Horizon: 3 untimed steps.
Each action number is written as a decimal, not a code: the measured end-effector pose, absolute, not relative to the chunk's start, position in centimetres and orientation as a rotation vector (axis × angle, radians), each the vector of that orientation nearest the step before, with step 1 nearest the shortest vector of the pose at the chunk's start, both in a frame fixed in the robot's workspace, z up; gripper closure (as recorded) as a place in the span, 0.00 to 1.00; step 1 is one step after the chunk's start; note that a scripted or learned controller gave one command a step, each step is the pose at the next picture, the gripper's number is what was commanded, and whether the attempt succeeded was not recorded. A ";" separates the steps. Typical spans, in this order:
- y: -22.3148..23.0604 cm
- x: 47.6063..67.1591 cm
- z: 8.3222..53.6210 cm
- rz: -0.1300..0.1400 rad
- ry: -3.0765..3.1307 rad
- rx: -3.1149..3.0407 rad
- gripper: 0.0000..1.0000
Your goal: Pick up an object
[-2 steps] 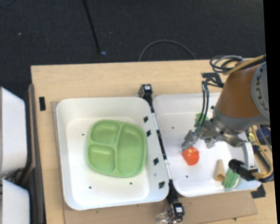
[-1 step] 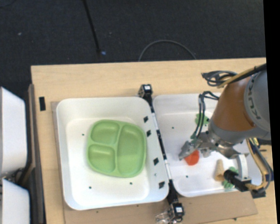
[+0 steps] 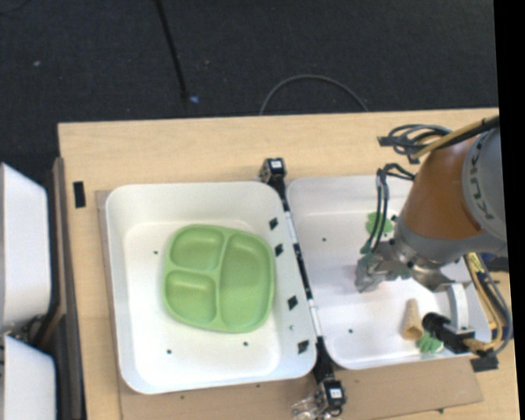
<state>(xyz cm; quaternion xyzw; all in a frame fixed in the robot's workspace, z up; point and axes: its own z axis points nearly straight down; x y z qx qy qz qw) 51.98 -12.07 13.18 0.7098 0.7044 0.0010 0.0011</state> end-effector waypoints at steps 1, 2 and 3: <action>-12.3 51.7 17.6 0.004 2.212 2.224 1.00; -12.5 51.9 23.0 0.007 2.219 2.213 1.00; -8.2 54.0 24.1 0.004 2.228 2.212 1.00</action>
